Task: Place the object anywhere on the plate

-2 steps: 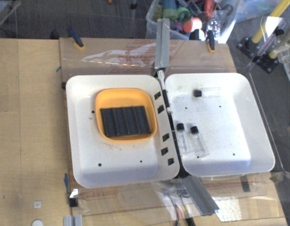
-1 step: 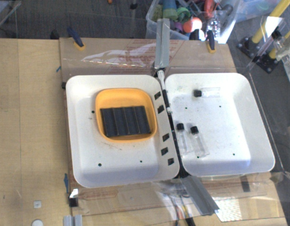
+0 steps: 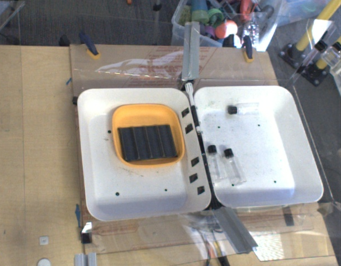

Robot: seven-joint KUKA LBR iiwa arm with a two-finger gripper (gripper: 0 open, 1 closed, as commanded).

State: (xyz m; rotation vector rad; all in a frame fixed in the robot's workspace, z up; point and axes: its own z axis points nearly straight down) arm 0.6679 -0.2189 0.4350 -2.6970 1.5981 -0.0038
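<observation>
An orange plate (image 3: 119,119) with a raised rim sits in the left white bin (image 3: 96,165), a little above its middle. A black, ribbed rectangular object (image 3: 147,143) lies flat on the plate, covering most of its floor and reaching the plate's near rim.
The right white bin (image 3: 281,148) holds three clear vials with black caps: one at the back (image 3: 232,110) and two side by side near the middle (image 3: 212,150) (image 3: 228,153). Black tabs line the seam between the bins (image 3: 194,160). A clear tub of colourful toys (image 3: 231,10) stands behind the bench.
</observation>
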